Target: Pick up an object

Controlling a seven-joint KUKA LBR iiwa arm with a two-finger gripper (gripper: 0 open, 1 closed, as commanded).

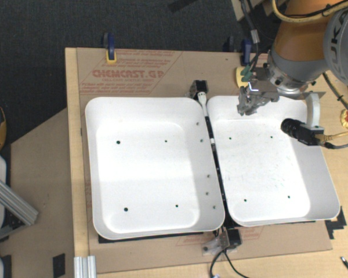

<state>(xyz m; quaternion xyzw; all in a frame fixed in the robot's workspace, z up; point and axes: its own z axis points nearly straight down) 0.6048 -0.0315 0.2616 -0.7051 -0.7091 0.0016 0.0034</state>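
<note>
My gripper (252, 104) hangs from the grey wrist below the orange band, over the far left corner of the right bin (313, 213). It points down at the bin's white floor near the back rim. The left bin (98, 172) lies beside it, across a black divider strip (211, 155). I cannot make out anything between the gripper's tips from this angle.
A black cylindrical part (298, 132) on a cable hangs from a white bracket at the wrist, over the right bin's far right side. Clamps (109, 46) hold the cardboard sheet at the back. A black clip (198, 89) sits between the bins' far corners.
</note>
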